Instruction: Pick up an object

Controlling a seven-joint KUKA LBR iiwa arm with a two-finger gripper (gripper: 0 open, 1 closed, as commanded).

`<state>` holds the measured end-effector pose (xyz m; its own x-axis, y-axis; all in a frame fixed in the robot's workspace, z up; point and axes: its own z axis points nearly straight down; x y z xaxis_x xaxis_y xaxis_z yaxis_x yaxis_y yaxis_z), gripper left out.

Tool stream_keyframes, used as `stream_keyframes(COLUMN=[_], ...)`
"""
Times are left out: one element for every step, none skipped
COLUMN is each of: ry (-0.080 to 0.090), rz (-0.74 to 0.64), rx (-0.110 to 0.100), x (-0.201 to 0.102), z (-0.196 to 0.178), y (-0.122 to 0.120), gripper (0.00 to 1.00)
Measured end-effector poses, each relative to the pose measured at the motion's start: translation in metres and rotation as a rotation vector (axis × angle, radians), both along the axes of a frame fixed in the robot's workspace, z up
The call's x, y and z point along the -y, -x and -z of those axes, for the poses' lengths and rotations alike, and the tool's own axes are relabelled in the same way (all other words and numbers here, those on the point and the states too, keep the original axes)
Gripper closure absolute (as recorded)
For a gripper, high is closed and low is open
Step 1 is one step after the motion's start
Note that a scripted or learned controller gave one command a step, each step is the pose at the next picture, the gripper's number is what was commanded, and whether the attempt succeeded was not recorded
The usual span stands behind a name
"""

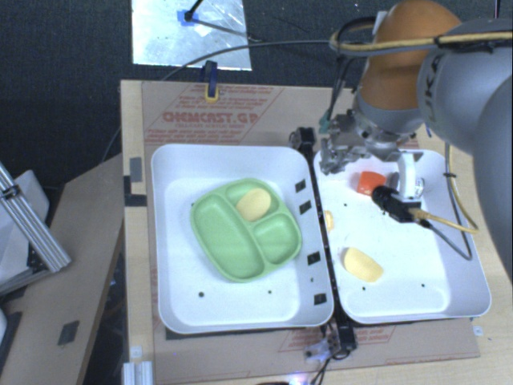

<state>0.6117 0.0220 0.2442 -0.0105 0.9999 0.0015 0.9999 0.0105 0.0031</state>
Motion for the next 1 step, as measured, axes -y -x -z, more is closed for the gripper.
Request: stream_keyframes(ry=[0.0], rz=[0.001], rx=[0.0], x=[-0.0478], z=[0.0004], y=[-0.0008], gripper=[1.0])
